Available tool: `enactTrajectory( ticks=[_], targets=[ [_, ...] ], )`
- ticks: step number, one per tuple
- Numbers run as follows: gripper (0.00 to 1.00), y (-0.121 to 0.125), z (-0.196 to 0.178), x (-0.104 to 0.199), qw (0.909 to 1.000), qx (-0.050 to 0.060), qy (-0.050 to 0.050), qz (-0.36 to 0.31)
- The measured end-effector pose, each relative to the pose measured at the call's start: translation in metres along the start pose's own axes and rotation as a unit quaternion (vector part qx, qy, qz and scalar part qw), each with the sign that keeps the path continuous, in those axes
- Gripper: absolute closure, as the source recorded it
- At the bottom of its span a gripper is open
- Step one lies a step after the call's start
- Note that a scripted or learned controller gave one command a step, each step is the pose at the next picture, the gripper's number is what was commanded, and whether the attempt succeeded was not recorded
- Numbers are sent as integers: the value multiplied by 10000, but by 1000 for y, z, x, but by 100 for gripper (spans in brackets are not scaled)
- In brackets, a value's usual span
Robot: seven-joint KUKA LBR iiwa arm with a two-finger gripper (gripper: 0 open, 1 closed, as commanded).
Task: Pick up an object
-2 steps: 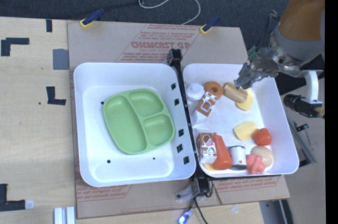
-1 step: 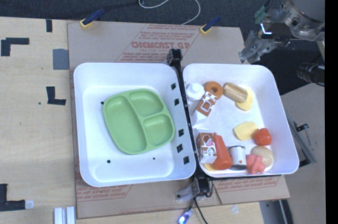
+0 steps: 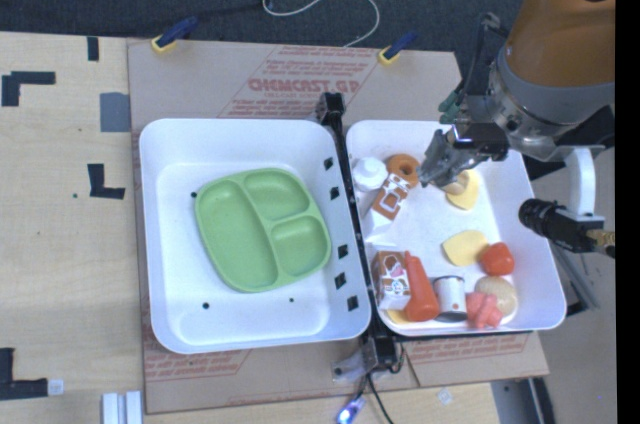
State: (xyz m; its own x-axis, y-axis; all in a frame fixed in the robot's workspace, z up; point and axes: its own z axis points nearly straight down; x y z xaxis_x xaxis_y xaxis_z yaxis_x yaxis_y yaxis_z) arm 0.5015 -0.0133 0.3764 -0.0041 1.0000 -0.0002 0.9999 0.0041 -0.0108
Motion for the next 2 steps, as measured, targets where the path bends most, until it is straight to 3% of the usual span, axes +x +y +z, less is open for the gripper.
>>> enactTrajectory(
  ticks=[1,2],
  targets=[
    [100,-18,2,64,10000,-23,-2,-15],
    [100,-17,-28,72,10000,-42,-2,2]
  ],
)
